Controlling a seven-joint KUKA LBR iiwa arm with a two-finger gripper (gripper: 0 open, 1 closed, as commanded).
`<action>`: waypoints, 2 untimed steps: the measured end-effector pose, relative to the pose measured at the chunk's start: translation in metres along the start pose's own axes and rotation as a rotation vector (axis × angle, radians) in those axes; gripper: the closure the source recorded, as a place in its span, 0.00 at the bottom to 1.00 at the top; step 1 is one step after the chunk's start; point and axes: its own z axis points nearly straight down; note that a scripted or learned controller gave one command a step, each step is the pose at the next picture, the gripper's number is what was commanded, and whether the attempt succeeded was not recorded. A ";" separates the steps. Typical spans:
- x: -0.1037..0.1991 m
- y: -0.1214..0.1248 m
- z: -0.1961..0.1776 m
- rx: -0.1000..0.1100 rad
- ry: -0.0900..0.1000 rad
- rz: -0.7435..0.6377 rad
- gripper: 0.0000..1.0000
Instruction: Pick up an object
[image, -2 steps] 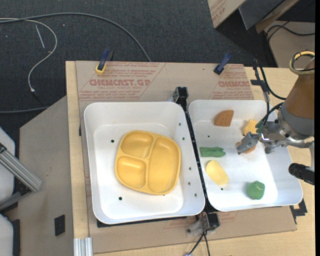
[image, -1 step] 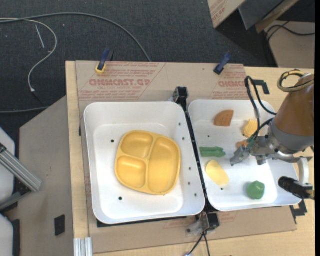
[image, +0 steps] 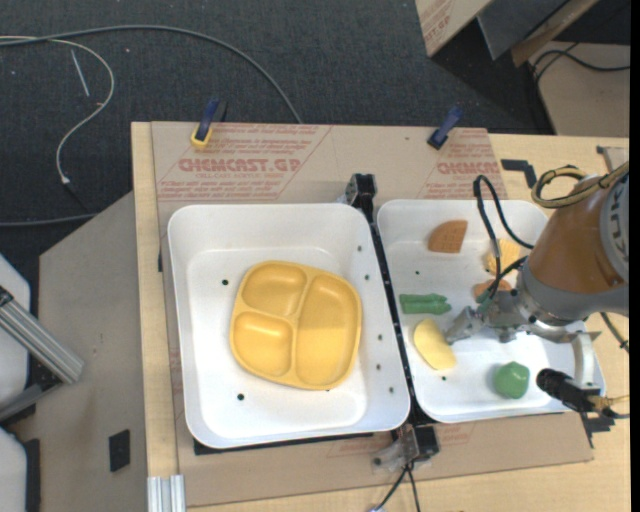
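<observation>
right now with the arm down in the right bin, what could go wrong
1. The pincer sits low between the yellow piece and the green stick; it may nudge either one instead of gripping it.
2. The cable loops over the right bin near the orange piece and could snag or drag.
3. The green block lies close under the arm and could be knocked aside.

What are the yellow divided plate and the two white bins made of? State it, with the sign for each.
Yellow divided plate: looks like moulded plastic, smooth and slightly glossy; soft highlights show on its compartment ridges. Left bin and right bin: probably thin formed plastic, white with a satin finish; rounded corners and raised rims suggest it.
</observation>
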 end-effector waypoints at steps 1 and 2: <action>0.000 0.001 -0.013 -0.005 -0.001 -0.001 1.00; -0.002 0.009 -0.076 -0.011 -0.004 -0.003 1.00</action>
